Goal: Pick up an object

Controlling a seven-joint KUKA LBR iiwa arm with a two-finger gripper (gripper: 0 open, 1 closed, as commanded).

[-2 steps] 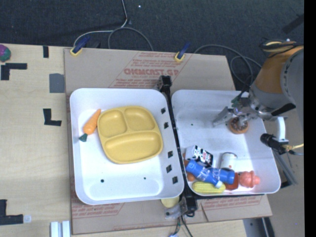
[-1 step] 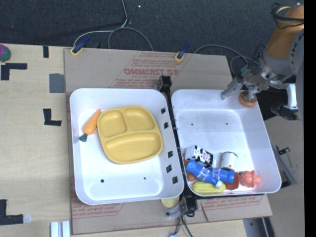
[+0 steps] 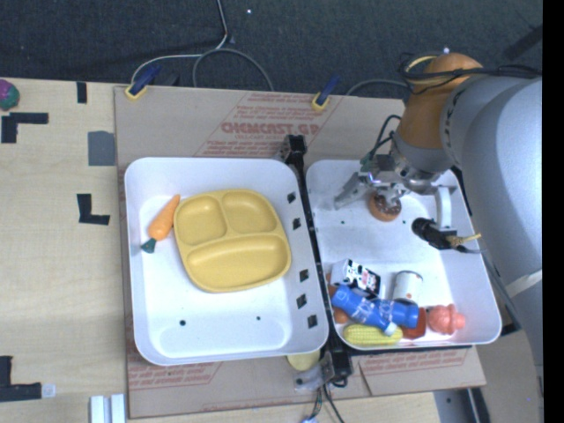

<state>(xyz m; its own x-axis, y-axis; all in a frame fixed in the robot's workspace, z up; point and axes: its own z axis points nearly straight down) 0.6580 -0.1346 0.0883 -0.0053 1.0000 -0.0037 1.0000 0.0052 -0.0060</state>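
Right of centre, the gripper hangs over the right bin, fingers spread wide with nothing between them. Directly under it sits a small brown round object, on bare floor with free room all around. Other toys crowd the bin's lower edge, well apart.
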